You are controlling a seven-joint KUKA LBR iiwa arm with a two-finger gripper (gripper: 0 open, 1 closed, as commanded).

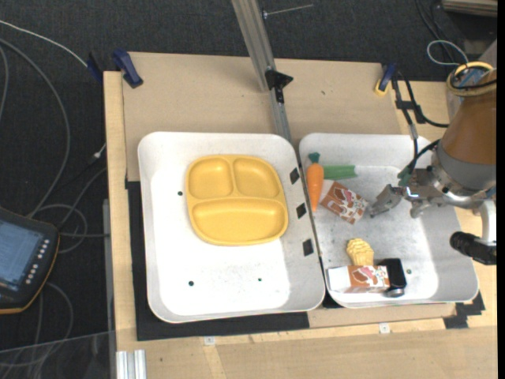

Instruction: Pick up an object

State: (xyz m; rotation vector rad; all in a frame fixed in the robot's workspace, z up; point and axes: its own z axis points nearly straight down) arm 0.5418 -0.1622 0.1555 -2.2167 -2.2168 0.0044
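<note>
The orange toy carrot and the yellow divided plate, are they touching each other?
Apart. The camera view shows the orange toy carrot in the right white bin, the yellow divided plate in the left bin, bin walls between them.

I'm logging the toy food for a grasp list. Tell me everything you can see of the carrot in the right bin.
The carrot is a small toy, smooth and plastic-looking, with an orange tapered body and a short green top. It lies flat in the right bin, hard against that bin's left wall, its green end pointing to the far side and its tip toward the near side. A green stick-like piece lies just to its right near the top, and a red-and-white packet sits close beside its lower half. The gripper is apart from it.
</note>
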